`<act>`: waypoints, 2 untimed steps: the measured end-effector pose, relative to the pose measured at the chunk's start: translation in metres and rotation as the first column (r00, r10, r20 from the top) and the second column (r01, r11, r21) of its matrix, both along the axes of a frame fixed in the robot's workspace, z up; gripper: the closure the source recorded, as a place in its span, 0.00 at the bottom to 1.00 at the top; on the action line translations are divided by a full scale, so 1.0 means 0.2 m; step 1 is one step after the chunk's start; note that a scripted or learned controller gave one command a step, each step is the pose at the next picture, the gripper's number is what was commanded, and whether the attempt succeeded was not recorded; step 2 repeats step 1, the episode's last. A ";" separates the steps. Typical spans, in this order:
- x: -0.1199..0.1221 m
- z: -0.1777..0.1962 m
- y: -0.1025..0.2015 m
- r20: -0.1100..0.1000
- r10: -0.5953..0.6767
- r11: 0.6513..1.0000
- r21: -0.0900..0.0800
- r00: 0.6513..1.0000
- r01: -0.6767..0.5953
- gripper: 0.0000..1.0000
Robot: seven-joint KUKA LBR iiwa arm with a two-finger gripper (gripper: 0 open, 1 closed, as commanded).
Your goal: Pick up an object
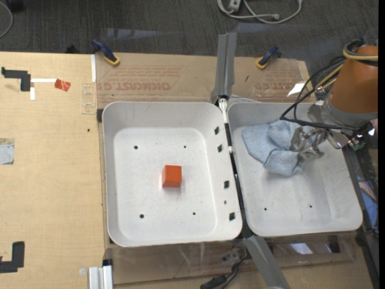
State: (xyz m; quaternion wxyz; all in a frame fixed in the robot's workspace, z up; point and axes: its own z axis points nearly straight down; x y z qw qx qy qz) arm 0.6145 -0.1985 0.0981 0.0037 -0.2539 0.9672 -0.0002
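We see two shallow white bins side by side on the table (pixel 48 161). The left bin (pixel 120 221) contains a small orange-red block (pixel 172 176), which rests flat on the bin floor slightly left of centre, well apart from every wall. The right bin (pixel 313 218) contains a crumpled pale blue cloth (pixel 267 144), which lies in the upper left part of that bin, near the divider between the two bins. The arm (pixel 358 80) reaches in from the right, its orange band above the far right corner of the right bin. The gripper (pixel 305 144) is down in the right bin at the right edge of the cloth, touching or overlapping its folds. We cannot tell whether the gripper is released or clenched, because its metal parts blur against the fabric, and we cannot tell whether any cloth lies between them. The block sits well apart from the gripper, in the other bin.
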 end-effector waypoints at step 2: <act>0.15 0.61 0.11 0.000 0.288 0.958 -0.001 0.958 -0.288 1.00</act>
